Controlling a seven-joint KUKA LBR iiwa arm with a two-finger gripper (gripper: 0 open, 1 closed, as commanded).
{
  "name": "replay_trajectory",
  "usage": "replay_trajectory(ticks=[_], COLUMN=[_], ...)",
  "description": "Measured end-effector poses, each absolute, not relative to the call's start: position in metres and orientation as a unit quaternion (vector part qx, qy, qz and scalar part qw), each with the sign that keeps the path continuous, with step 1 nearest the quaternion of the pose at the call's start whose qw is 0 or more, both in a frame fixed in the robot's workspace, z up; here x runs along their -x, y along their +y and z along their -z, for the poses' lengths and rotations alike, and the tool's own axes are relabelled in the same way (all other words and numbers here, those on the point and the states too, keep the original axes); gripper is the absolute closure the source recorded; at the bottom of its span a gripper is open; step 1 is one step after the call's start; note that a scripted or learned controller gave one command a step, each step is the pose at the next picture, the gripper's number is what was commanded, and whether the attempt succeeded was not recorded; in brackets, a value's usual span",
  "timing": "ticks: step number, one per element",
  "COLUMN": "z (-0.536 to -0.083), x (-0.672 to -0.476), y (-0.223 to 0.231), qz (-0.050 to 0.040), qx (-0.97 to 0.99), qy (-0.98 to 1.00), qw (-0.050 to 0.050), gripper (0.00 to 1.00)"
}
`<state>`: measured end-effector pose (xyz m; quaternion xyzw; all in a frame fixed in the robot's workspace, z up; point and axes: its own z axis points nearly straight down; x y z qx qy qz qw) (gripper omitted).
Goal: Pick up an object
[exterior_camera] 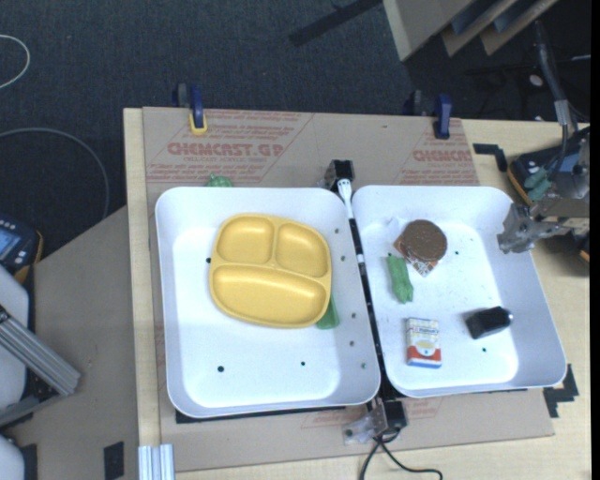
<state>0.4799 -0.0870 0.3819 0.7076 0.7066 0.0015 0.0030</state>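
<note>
— What lies around the surface in your view?

— Dark blue-grey carpet floor fills the upper left and top of the frame. You can see a thin pale cable looping across it at the left.

— And the surface itself?

— A tan board with red lettering, held at its far edge by two clamps, one blue and yellow, one blue.

— Any furniture?

— Pale wooden furniture at the top right, and a metal rail at the lower left. The light is even, with soft shadows.
</note>
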Motion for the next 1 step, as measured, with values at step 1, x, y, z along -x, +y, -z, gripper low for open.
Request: replay_trajectory(ticks=[1], z=[-0.3977], x=[-0.4799], y=[-0.0706], qz=[-0.0014], qx=[-0.706], qy=[0.708], qw=[0.002], gripper=[1.0])
